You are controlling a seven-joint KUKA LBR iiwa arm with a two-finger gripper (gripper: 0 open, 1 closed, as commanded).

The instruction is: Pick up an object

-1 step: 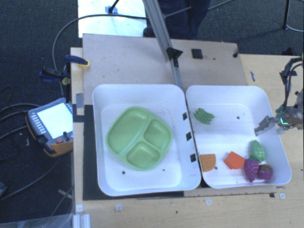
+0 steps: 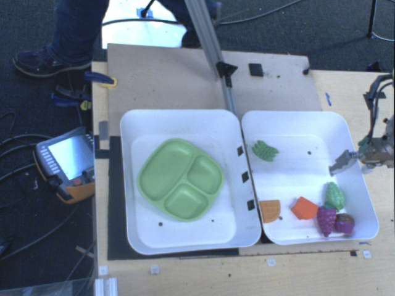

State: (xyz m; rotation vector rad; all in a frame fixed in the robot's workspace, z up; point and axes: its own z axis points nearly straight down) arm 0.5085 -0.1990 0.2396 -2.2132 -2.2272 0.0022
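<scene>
The right bin (image 2: 290,134) holds several toy foods. A green leafy piece (image 2: 265,150) lies near its left wall. Along the front sit a tan cracker (image 2: 270,210), an orange block (image 2: 303,208), a green berry-shaped piece (image 2: 334,195), purple grapes (image 2: 326,219) and a dark red piece (image 2: 345,224). My gripper (image 2: 347,160) hangs over the bin's right side, just above and behind the green berry-shaped piece, and I see nothing held in it. Most of the arm is out of frame on the right.
The left bin (image 2: 133,140) carries a green divided plate (image 2: 180,179). A slanted metal pole (image 2: 210,39) rises behind the bins. A handheld pendant (image 2: 66,165) lies on the floor at the left. A person's legs (image 2: 74,17) stand at the back left.
</scene>
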